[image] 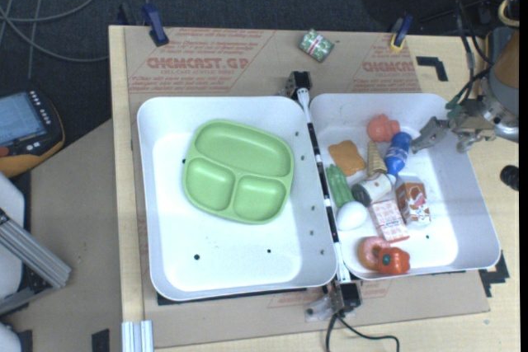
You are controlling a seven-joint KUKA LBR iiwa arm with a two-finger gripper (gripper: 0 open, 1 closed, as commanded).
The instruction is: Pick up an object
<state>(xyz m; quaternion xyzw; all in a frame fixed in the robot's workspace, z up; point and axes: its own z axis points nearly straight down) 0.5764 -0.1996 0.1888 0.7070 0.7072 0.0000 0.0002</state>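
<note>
While the green plate (238,171) sits alone in the left bin (165,260), the pick lies in the right bin (474,218): bread slice (347,157), white egg (351,216), pink carton (387,220), tomato (384,255), blue bottle (398,152) running top to bottom. Hand (445,132) hovers at the bin's right rim, bottle just to its left; whether spread or pressed together, cannot tell. Tabletop (206,58) board reads "CHEMCAST GP".
</note>
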